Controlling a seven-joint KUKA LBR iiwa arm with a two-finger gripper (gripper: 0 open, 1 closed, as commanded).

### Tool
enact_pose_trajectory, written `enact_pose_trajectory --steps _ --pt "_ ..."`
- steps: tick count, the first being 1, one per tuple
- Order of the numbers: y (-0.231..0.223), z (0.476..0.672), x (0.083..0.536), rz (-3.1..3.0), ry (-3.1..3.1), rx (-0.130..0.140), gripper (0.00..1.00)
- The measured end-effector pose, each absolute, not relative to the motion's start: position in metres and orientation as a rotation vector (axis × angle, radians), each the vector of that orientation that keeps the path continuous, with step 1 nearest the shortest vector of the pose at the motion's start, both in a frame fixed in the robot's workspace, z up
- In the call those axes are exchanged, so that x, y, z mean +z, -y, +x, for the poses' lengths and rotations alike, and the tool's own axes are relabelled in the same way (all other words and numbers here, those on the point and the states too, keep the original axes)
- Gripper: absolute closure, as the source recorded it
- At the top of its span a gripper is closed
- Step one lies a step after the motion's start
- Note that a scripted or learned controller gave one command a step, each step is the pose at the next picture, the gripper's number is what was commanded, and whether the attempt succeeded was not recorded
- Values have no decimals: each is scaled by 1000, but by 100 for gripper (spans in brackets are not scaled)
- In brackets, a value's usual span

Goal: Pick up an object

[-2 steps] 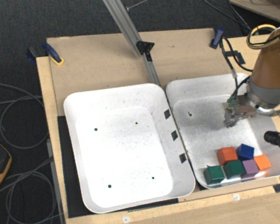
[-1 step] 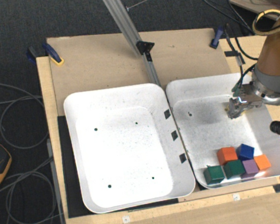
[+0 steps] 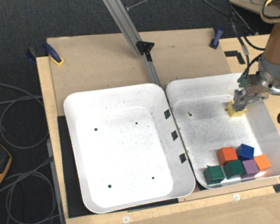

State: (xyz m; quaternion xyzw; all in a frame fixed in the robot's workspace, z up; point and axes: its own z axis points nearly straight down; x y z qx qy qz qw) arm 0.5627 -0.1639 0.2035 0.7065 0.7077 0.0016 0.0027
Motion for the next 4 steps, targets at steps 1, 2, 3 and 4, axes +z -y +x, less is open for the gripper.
enact_pose_trajectory --steps 1,2,3,4 --pt "114 575 199 2214 -2228 4 100" --pt "59 580 209 2212 -2229 6 100" --pt "7 597 225 2212 -2229 7 100" --pt "-44 604 222 2214 -2230 4 100"
